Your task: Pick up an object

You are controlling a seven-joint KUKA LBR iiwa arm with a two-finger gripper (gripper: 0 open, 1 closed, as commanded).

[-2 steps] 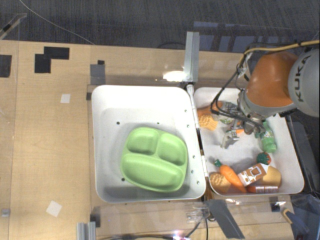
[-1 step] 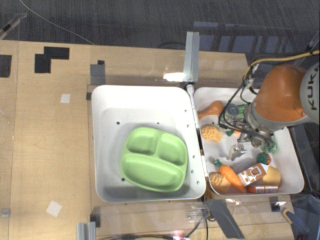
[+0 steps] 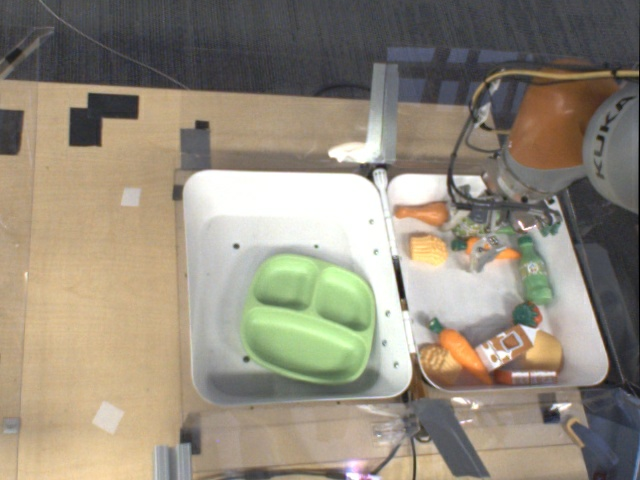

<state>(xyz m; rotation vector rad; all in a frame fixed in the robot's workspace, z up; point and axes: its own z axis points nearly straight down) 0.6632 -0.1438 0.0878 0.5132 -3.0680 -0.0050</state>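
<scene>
Where bins point(image 3: 200, 298) sit paired, one tray point(image 3: 308, 316), two carrots point(image 3: 462, 350).

Smooth white plastic with a soft sheen for both bins: left bin point(image 3: 200, 268), right bin point(image 3: 590, 338); matt green plastic for the divided tray point(image 3: 310, 318); pale wood-look bench top point(image 3: 90, 298), smooth and matt; brushed metal on the upright bracket point(image 3: 383, 118); glossy orange band point(image 3: 550, 128) over matt grey arm casing point(image 3: 615, 153); shiny plastic on the toy carrot point(image 3: 462, 351) and green bottle point(image 3: 533, 273)
</scene>
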